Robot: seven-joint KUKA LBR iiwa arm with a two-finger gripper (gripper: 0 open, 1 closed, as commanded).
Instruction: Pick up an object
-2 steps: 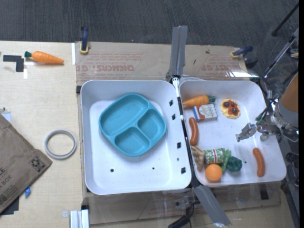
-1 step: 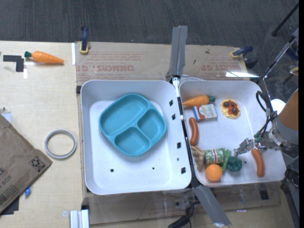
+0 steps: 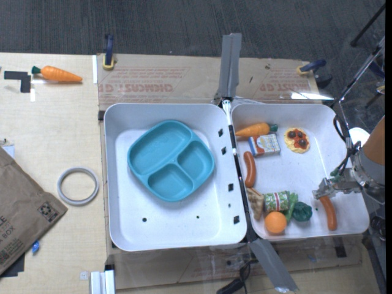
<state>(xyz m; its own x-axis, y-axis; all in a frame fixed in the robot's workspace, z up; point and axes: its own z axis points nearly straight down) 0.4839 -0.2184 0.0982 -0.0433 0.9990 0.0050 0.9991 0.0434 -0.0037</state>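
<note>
Grey metal end effector (image 3: 326, 192) at right white bin's (image 3: 318, 112) right edge, just above small red-orange sausage (image 3: 331, 213); grip state can't tell.

a single fixed camera looks down at a slant from above the bench, taking in both white bins (image 3: 116, 164) and surrounding benchtop from moderate height.

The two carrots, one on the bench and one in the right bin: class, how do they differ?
The bench carrot lies outside the bins with its green top pointing left; the bin carrot lies inside the right bin with its green top pointing right. The bench carrot lies alone; the bin carrot has toys close by. Both are orange, lying on their sides.
</note>
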